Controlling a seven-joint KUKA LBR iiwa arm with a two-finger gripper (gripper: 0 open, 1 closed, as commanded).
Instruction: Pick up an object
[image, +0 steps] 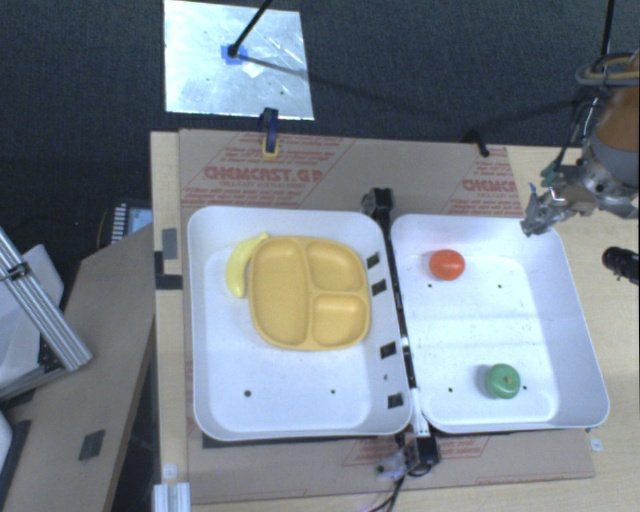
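We see two shallow white bins side by side on the bench: the left bin (210, 400) carries a yellow divided plate (305, 292) with a banana (238, 265) tucked against its left edge, while the right bin (575, 330) holds two small round things well apart. Our arm (615, 150) reaches in from the right and stops over the far right corner of the right bin, with the gripper (540, 215) hanging above the rim there. We cannot tell how it is set at this size, and we see nothing in its grasp. The relation that matters, we judge, is this: the orange fruit (447, 264) is the nearer target, lying to the gripper's left and a little toward the camera, with bare bin floor all round it. It looks round, smooth and orange-red, with no long axis to align to. The green apple (502, 380), small and round with a pale spot on top, sits near the front wall of the same bin, much farther from the gripper.
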